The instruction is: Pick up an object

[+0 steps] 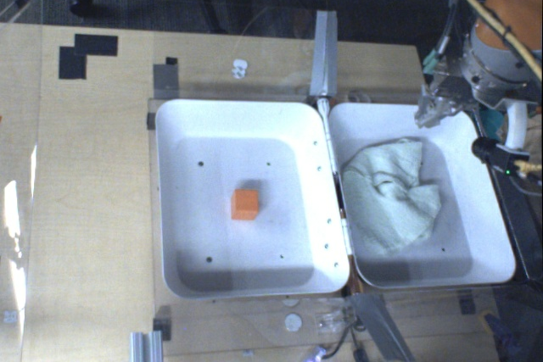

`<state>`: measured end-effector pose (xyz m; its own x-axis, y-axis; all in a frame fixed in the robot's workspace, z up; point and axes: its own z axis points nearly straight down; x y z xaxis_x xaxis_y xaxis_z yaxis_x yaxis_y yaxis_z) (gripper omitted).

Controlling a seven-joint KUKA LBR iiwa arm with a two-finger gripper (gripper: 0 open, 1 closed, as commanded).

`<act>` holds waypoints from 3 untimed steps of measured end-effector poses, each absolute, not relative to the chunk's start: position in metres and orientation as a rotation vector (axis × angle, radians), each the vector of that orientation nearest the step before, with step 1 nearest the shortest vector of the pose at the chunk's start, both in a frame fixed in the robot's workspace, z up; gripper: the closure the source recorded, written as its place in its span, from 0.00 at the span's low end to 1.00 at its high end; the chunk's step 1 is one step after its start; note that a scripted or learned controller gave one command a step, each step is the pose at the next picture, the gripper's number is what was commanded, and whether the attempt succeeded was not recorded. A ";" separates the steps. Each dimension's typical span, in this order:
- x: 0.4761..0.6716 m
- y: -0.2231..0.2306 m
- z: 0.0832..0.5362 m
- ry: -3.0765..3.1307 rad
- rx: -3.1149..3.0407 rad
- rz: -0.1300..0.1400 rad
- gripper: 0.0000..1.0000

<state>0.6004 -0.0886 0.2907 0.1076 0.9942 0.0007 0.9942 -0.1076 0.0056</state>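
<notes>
End effector (434, 110) above right bin's (488, 263) rim

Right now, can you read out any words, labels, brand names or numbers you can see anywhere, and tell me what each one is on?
There is no readable text.
The orange cube, the crumpled cloth and both white bins carry no print.
The black patches on the bench are plain shapes, not letters.
The small white item above the bins is too small to read.
</notes>
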 end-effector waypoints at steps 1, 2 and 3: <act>0.640 -0.089 0.120 1.977 2.441 0.000 1.00; 0.649 0.007 0.243 2.113 2.320 0.007 1.00; 0.661 0.011 0.187 2.222 2.218 0.003 1.00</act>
